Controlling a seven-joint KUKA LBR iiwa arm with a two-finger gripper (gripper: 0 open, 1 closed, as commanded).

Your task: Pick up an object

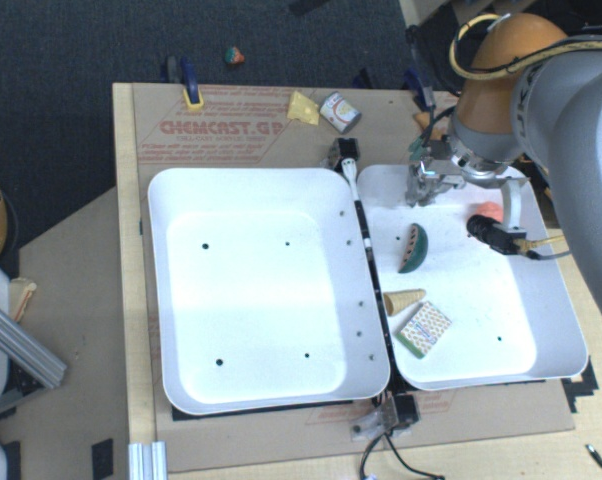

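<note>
Two bins: two shallow white bins are seen side by side on the bench, the left bin [171,268] bare, the right bin [541,358] holding the objects.
Arm: the grey arm [571,118] is reached in from the right, over the far end of the right bin.
Gripper: the gripper [428,190] is lowered near the far-left corner of the right bin; whether it is open or closed cannot be told, and nothing is seen held.
Candidate objects: a dark green wedge [412,247] lies just beyond the gripper toward the near side; a tan cone [404,300] and a green-edged patterned block [423,328] lie further down, close together; a pink piece [489,211] is partly hidden by the arm.
Step in hand: the approach is judged to be under way, with no grasp made yet.
Next move: a descent centred on one object is called for, the green wedge being nearest.
Edges: the cone lies close to the wall shared by the bins, so little side room is left there.
Open room: the right half of the right bin is open white floor, well apart from the objects.
</note>
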